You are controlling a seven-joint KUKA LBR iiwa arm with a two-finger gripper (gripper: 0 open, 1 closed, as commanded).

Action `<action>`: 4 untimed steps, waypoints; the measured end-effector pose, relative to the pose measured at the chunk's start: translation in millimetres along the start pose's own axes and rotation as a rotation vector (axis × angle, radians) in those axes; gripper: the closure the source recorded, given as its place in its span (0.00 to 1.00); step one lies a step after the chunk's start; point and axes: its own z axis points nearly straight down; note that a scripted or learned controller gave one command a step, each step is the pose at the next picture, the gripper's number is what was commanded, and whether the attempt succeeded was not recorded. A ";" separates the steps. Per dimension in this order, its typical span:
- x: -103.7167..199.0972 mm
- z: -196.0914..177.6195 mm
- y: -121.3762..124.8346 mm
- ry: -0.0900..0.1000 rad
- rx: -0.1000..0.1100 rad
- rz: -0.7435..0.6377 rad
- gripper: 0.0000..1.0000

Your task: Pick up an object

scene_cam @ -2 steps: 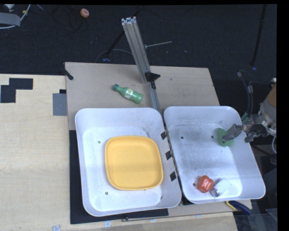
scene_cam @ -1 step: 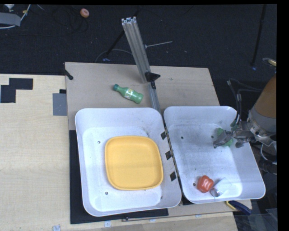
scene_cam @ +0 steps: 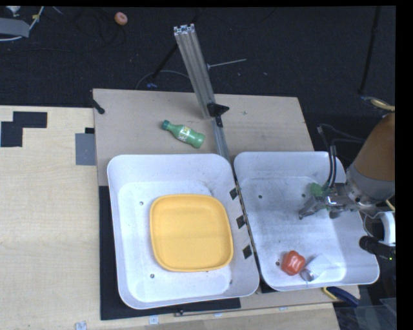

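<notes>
Just beside gripper, small green object

green bottle lying on its side on the bench board behind the bins. metal extrusion bar slants up from the board's middle. small orange ball on dark floor top left. light wood panel at left.
</notes>
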 end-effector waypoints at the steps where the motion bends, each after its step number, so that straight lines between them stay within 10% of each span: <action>1: 0.8 31.3 0.1 -0.001 -0.003 -0.001 0.00; 2: -0.1 19.7 0.5 -0.001 -0.005 0.001 1.00; 4: 2.4 -88.4 -7.0 -0.002 -0.008 0.001 1.00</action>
